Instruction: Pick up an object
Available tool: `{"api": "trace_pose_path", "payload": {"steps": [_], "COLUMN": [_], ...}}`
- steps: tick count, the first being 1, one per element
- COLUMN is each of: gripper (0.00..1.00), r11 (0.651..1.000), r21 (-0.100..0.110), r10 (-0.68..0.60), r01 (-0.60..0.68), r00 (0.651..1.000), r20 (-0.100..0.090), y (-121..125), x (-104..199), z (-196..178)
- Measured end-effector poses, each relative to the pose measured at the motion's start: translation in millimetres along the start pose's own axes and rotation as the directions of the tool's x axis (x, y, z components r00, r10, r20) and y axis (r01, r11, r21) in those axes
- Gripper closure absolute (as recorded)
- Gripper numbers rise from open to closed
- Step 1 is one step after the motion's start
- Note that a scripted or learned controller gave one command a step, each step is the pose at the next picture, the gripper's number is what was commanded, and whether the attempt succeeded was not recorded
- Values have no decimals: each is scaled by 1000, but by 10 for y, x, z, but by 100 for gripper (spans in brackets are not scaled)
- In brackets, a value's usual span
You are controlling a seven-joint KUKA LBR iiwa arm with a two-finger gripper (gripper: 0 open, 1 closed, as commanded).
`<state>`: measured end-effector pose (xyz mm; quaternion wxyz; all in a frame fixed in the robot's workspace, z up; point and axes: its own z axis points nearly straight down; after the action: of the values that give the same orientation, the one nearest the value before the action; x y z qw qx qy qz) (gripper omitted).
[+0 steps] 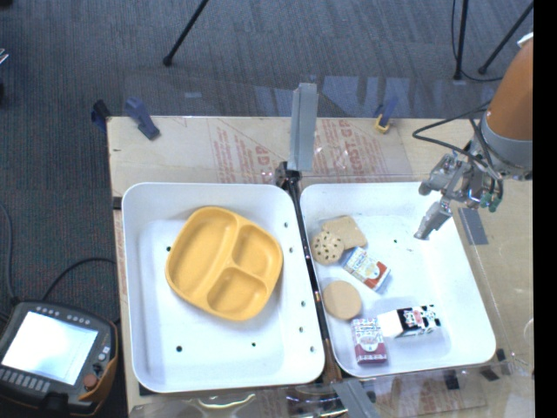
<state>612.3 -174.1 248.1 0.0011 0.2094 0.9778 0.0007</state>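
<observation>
My gripper point(452, 225) hangs open over the back right part of the right bin point(435, 268), and nothing sits between its fingers. To its left in that bin lie a tan toast piece point(347, 229), a chocolate chip cookie point(327, 246) and a small white and orange carton point(366, 268). Nearer the front are a round tan biscuit point(342, 300), a pink carton point(369, 340) and a black and white carton point(411, 321). All of these rest on the bin floor, apart from the gripper.
A yellow divided plate point(224, 262) lies in the left bin point(148, 338). A grey upright post point(303, 133) stands behind the wall between the bins. A teach pendant point(54, 351) sits on the floor at the lower left. Bare bin floor lies under the gripper.
</observation>
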Motion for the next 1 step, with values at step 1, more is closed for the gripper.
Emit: {"api": "trace_pose_path", "payload": {"steps": [1], "gripper": [0], "r11": [982], "r21": [4], "r10": [190], "r01": [-190], "r00": [982], "r20": [-11], "y": [-501], "x": [432], "z": [986]}}
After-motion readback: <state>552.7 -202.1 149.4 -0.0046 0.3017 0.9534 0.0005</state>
